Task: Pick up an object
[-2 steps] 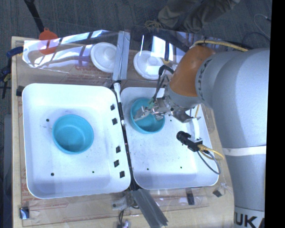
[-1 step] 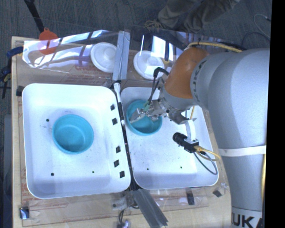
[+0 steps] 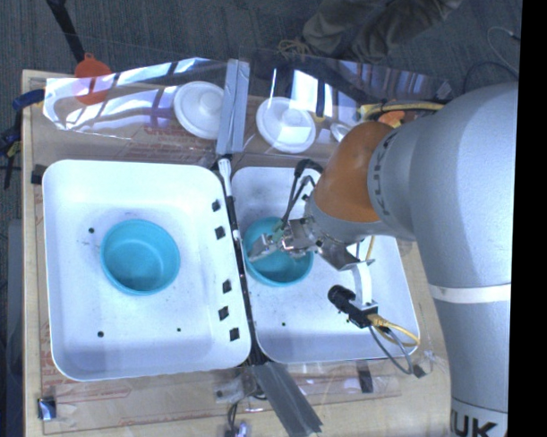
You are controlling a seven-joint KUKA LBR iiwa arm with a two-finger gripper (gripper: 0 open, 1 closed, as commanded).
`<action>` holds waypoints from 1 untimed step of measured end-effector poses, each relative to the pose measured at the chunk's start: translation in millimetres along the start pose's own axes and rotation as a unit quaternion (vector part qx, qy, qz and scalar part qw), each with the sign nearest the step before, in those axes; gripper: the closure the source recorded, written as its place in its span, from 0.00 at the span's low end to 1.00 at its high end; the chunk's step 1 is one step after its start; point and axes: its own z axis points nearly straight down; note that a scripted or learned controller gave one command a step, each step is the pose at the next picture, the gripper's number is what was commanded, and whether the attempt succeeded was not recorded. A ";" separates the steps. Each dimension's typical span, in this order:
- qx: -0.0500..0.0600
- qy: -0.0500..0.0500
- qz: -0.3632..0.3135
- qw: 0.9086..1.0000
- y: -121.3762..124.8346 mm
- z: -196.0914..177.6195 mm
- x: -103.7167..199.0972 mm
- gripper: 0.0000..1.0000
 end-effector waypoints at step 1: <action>0.002 0.004 0.055 0.998 35.8 2.3 -2.8 0.00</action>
